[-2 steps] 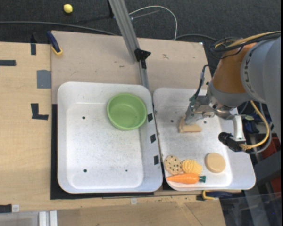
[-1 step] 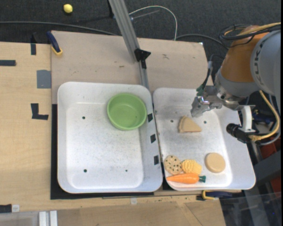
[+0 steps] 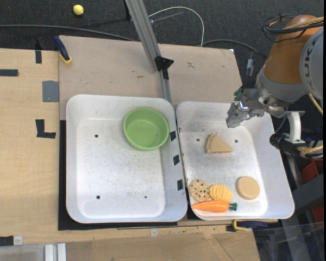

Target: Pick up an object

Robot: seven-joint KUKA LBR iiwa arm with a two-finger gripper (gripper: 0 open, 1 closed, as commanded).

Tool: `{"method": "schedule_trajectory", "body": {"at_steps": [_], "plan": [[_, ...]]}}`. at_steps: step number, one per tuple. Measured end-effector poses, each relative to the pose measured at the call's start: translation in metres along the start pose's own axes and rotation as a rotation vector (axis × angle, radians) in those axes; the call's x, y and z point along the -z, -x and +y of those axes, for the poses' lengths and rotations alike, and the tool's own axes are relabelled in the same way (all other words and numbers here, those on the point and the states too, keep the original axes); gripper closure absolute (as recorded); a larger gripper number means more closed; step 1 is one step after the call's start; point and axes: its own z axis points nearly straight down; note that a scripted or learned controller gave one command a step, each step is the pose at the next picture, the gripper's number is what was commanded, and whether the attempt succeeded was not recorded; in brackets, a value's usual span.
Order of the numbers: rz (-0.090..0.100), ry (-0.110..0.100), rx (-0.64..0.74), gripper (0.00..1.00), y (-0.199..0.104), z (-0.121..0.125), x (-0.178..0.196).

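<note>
Along the right bin's (image 3: 271,162) near edge: carrot (image 3: 211,205), cookie (image 3: 198,190), yellow cracker (image 3: 220,192), tan disc (image 3: 248,187). Mid-bin: wedge (image 3: 218,144). Toward the far edge, above it: gripper (image 3: 237,115), finger state impossible to tell. Risk: slipping off the wedge's slanted faces.

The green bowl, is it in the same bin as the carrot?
No, the green bowl sits in the left bin; the carrot lies in the right bin.

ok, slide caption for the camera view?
Gripper hovers over right bin above a wedge; green bowl in left bin.
</note>
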Motion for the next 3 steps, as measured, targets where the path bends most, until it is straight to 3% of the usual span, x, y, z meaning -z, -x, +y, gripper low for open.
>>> {"method": "schedule_trajectory", "body": {"at_steps": [1,2,3], "plan": [[0.000,0.001,0.000,1.00,0.000,0.001,0.045],[0.002,-0.005,0.004,1.00,-0.052,-0.002,0.034],[0.002,-0.008,0.004,1.00,-0.101,-0.020,0.015]]}}
